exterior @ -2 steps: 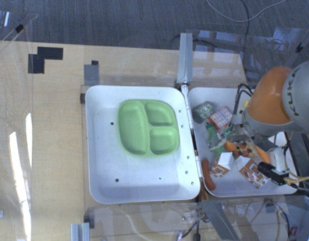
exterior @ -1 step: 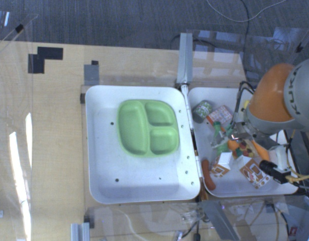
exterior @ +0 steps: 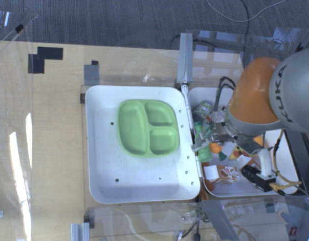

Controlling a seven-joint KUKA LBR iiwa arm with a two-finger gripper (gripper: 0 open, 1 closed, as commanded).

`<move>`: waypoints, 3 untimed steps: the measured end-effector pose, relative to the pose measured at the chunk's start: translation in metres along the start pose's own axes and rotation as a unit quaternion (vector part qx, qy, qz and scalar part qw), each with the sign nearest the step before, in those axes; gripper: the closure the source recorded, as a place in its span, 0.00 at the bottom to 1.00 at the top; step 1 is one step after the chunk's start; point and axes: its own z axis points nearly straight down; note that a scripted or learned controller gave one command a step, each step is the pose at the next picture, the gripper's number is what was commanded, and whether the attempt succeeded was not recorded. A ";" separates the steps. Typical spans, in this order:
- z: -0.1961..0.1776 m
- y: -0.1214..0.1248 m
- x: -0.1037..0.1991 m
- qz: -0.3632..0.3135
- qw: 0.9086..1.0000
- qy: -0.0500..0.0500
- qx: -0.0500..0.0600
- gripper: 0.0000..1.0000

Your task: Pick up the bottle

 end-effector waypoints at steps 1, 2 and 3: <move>-0.016 -0.022 -0.017 -0.072 0.997 0.000 0.000 1.00; 0.001 -0.013 0.037 0.013 1.000 0.000 0.001 1.00; -0.017 0.001 0.108 0.164 0.987 0.000 0.002 1.00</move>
